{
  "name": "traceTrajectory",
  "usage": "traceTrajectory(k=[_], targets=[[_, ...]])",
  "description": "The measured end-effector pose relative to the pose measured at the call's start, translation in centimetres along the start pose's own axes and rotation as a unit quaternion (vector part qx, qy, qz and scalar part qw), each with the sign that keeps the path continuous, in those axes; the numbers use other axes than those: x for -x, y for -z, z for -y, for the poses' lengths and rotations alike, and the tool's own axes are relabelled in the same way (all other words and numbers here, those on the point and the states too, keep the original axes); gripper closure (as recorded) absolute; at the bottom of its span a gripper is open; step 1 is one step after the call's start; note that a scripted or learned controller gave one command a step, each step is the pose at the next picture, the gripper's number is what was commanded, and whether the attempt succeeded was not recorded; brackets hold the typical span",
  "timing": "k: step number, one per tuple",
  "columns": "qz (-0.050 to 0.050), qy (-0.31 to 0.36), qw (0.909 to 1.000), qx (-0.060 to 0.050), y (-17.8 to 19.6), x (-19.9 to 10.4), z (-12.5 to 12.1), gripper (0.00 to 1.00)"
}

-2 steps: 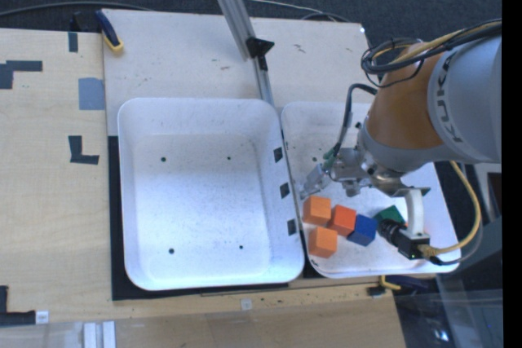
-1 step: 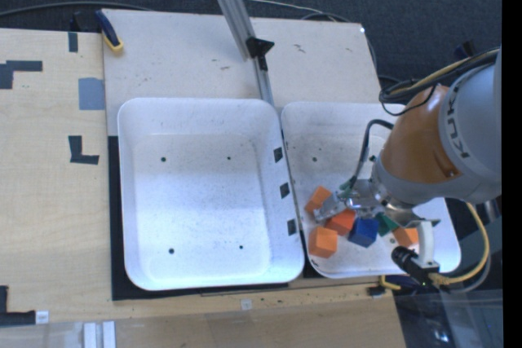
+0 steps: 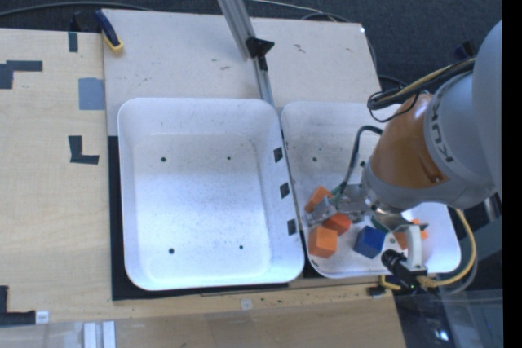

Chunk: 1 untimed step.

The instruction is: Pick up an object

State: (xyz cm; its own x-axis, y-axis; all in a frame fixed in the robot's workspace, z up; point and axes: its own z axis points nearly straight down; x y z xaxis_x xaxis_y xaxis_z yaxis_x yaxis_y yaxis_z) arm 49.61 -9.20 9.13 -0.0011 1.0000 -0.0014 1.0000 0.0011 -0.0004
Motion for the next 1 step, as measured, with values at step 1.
traceTrajectory(k=[1], targets=[[-0.001, 0.0, 1.0, -0.002, 0.99, -0.08, 0.1, 1.0]])
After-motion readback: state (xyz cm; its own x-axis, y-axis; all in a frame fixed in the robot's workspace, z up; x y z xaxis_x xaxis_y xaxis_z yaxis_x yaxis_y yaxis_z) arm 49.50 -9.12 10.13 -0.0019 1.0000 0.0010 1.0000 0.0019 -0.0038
